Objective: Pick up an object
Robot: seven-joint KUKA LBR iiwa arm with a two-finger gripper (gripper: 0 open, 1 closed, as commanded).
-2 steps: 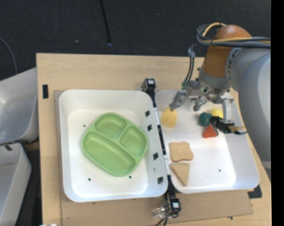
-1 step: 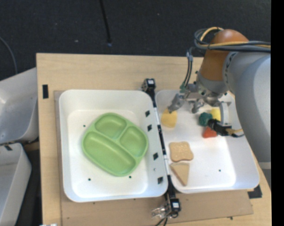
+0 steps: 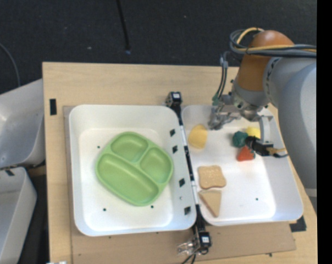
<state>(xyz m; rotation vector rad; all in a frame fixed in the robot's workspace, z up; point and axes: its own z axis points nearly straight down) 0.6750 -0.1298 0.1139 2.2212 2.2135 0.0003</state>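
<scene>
The jaws [image 3: 218,120] are hovering just beside the yellow toy food piece [image 3: 198,137] — whether open, I cannot tell; it looks light, smooth, graspable across its rounded sides.

In the right bin [image 3: 276,202] lie a yellow lump [image 3: 198,137], a toast slice [image 3: 211,176] touching a tan wedge [image 3: 211,202], and small green [image 3: 240,138], yellow [image 3: 254,132] and red [image 3: 245,154] pieces.
</scene>
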